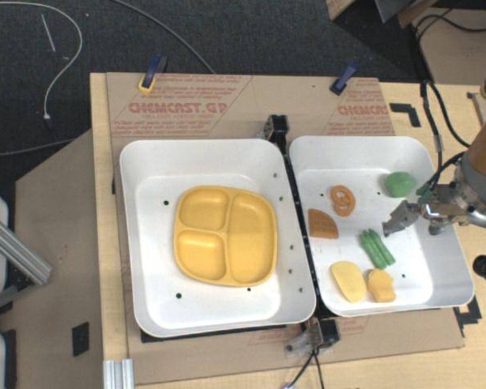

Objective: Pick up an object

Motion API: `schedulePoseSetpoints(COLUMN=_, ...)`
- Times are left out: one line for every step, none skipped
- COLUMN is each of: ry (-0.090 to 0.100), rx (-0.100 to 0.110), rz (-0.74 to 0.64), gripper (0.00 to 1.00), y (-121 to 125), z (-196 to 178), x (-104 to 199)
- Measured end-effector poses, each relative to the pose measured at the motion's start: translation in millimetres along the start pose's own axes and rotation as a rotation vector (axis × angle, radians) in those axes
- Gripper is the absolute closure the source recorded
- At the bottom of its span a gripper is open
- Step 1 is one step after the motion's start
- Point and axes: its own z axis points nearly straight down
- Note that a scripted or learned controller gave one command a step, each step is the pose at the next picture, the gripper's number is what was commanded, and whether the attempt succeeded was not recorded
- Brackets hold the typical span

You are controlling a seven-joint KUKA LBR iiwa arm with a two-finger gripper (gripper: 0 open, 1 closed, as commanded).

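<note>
Lowest in the left bin [138,217] sits a yellow divided plate [225,235], while the right bin [445,286] holds a brown wedge [322,224], pretzel [342,200], two yellow pieces [348,281], green pod [377,248], green ball [399,185] and the gripper [401,220], fingers spread, empty.

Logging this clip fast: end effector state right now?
End effector: open, holding nothing, over the right bin just above the green cucumber.

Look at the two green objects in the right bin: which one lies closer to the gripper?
The long ridged dark-green piece, lying just below the gripper. The round light-green ball sits farther up, near the right white bin's back corner.
</note>
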Motion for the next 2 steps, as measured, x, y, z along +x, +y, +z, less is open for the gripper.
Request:
schedulePoseSetpoints(ry=0.002, rx=0.004, rz=0.000, gripper=0.00, y=9, z=50, x=4)
schedulePoseSetpoints(ry=0.002, rx=0.005, rz=0.000, gripper=0.00, y=8, z=92, x=6)
